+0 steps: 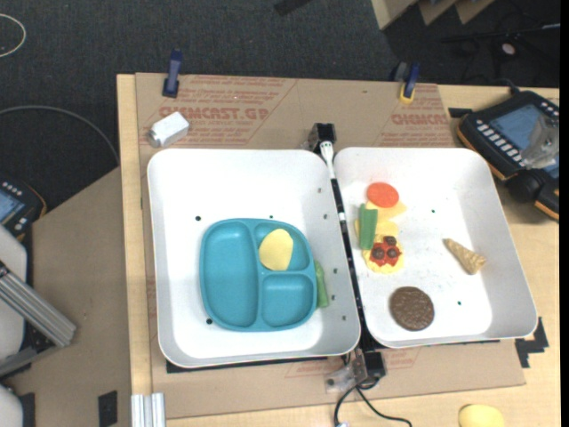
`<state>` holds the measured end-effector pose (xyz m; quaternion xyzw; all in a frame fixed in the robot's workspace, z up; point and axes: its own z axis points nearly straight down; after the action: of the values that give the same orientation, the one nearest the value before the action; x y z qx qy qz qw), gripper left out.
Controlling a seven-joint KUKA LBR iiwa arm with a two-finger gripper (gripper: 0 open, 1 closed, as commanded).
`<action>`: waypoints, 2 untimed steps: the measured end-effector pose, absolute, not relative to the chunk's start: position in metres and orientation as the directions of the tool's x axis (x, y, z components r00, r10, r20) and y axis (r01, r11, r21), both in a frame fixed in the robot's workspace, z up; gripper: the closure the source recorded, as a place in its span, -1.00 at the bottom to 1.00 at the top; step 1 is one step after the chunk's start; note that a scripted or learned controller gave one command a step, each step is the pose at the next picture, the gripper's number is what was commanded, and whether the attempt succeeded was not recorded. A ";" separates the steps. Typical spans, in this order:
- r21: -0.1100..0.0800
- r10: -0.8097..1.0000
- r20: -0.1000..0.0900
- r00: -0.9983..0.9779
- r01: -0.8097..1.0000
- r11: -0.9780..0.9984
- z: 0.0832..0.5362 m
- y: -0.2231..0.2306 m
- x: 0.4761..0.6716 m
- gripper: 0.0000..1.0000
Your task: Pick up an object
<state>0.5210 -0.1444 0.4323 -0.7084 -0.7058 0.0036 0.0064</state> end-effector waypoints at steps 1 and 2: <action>0.015 1.000 -0.005 0.000 1.000 0.000 0.543 -0.151 0.513 1.00; -0.011 1.000 0.003 -0.001 1.000 0.002 0.439 -0.121 0.478 1.00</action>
<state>0.4775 -0.1210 0.4393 -0.7066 -0.7076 0.0028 0.0051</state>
